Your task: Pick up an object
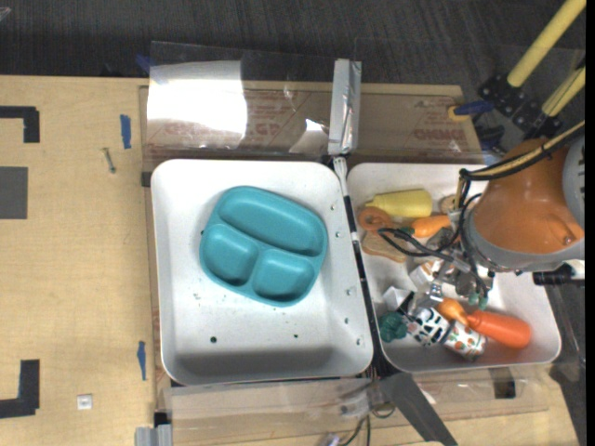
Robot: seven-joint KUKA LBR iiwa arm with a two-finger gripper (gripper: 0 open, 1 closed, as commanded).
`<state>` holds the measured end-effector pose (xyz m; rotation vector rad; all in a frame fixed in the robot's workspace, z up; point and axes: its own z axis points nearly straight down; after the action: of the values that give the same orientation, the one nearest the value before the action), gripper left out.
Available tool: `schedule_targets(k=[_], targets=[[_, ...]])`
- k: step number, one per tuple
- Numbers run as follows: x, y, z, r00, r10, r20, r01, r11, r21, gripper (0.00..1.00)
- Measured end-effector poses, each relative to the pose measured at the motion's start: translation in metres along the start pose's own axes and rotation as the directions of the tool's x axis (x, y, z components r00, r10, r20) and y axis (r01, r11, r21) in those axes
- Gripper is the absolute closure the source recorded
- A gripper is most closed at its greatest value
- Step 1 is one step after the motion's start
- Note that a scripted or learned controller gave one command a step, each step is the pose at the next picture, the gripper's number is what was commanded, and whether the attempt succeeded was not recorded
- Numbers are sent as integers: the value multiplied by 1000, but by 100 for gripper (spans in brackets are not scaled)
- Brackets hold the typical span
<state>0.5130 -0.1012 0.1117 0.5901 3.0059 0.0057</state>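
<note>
The gripper (453,282) hangs low over the right bin (548,342), under the orange band (521,207) of the arm. Whether its jaws stand wide or narrow I cannot tell: cables and the wrist cover them, and nothing is plainly clamped there.

The nearest candidate is the orange carrot-shaped toy (491,323), lying just beside the gripper at about four o'clock from it. Its long axis runs from ten o'clock to four o'clock, with the thin end toward the gripper. A grasp would likely want the jaws closing across that axis, on the thicker middle.

Clutter crowds the spot. A small printed can-like object (460,342) touches the carrot's lower side at about six o'clock from the gripper, and a black-and-white patterned piece (426,323) with a green piece (393,326) sits at seven to eight o'clock. At eleven o'clock lie a yellow object (402,203) and an orange piece (429,226), well clear.

The left bin (177,249), at nine o'clock, bears a teal divided plate (263,244), well apart.
</note>
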Motion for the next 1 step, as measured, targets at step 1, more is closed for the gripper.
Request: schedule_targets(k=[1], targets=[[3, -19, 0, 1000, 19, -9, -19, 1000, -5, 0]])
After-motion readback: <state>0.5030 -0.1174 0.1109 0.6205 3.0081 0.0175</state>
